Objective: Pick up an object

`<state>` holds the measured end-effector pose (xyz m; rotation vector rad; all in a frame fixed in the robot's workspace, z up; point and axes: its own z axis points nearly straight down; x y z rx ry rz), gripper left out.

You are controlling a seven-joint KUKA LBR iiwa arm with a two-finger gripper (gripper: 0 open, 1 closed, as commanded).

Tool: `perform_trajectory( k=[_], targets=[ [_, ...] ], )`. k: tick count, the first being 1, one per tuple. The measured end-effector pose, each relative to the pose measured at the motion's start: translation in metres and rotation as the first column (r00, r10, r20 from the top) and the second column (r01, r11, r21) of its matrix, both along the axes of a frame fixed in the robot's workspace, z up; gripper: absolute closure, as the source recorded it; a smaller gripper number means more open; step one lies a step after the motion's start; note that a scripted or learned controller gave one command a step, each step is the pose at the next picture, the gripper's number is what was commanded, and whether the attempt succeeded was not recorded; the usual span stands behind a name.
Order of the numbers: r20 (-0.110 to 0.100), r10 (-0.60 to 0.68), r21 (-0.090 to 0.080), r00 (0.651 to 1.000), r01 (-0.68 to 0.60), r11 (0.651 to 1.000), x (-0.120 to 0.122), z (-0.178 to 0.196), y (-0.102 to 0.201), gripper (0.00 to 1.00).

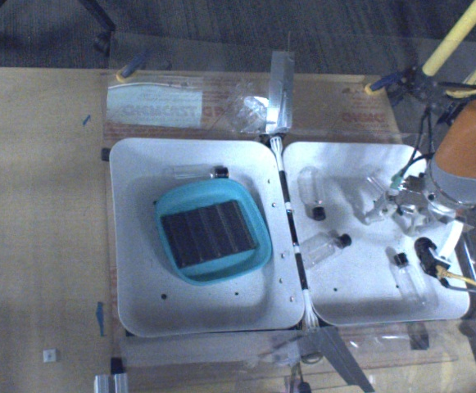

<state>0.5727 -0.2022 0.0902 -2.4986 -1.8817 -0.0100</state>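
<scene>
Up top, a flat white printed label (155,104) lies on the tan wooden surface (33,219), near a crumpled clear plastic wrap (250,111). A small blue mark (100,318) sits lower left.

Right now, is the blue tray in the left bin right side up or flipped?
Right side up, apparently: the blue tray shows its raised rim around a dark ribbed inner floor. It lies a little askew in the left bin.

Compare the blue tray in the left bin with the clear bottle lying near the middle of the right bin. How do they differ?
The blue tray is opaque, broad and squarish with a dark ribbed inside; the clear bottle is see-through, slim and black-capped. The tray is far bigger, taking up much of the left bin, while the bottle takes little room in the right bin. Both rest on a white bin floor, apart from the gripper.
</scene>
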Motion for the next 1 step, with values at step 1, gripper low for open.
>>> perform_trajectory(
  k=[1],
  targets=[
    [0.003, -0.057, 0.004, 0.998, 0.057, 0.998, 0.0213, -0.0005, -0.0003, 0.0]
  ],
)
